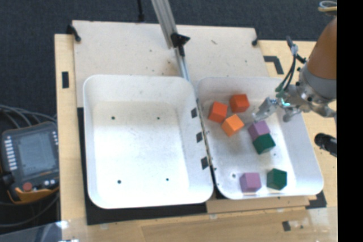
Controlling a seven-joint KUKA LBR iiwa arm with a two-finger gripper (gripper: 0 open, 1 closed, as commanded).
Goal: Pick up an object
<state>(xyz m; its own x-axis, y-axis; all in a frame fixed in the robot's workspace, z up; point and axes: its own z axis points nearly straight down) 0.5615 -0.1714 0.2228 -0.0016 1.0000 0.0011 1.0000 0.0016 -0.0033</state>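
Note:
The right bin [300,139] holds several small blocks. Two red-orange blocks [217,111] [239,102] and a lighter orange block [232,124] sit at its upper left. A purple block [259,128] touches a green block [264,143] near the middle. Another purple block [249,181] and a green block [277,178] lie by the front wall. My gripper [276,110] hangs over the bin's upper right, just above and right of the middle purple block. Its fingers are spread open with nothing between them.
The left bin [142,141] stands beside the right one, sharing a middle wall. A slanted metal pole [161,3] rises behind the bins. A teach pendant [31,156] lies off the bench at the left.

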